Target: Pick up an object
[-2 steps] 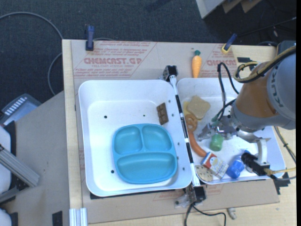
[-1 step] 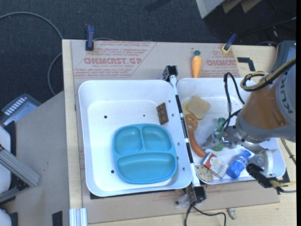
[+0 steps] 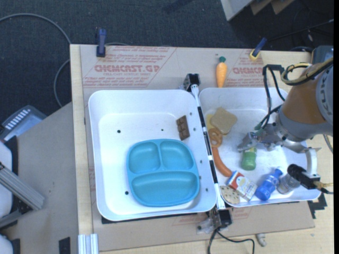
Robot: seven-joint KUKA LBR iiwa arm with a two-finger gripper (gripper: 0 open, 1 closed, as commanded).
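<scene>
My gripper [image 3: 252, 142] hangs over the middle of the right bin [image 3: 275, 100], at the end of the grey arm with its orange band [image 3: 303, 102]. Just below it in the view lies a small green object [image 3: 248, 159]; whether the two touch I cannot tell. Left of the gripper are a slice of bread [image 3: 223, 120], a pretzel [image 3: 215, 137] and an orange sausage [image 3: 221, 162]. Along the bin's front edge sit a round cracker [image 3: 230, 194], a small red and white carton [image 3: 243, 185], a blue bottle [image 3: 267, 184] and a grey can [image 3: 288, 183].
The left bin [image 3: 106, 142] holds a blue divided plate [image 3: 162, 172] and a brown chocolate piece [image 3: 183, 127] near its right wall. A toy carrot [image 3: 221, 72] lies on the bench behind the bins. Cables loop above the arm at the right.
</scene>
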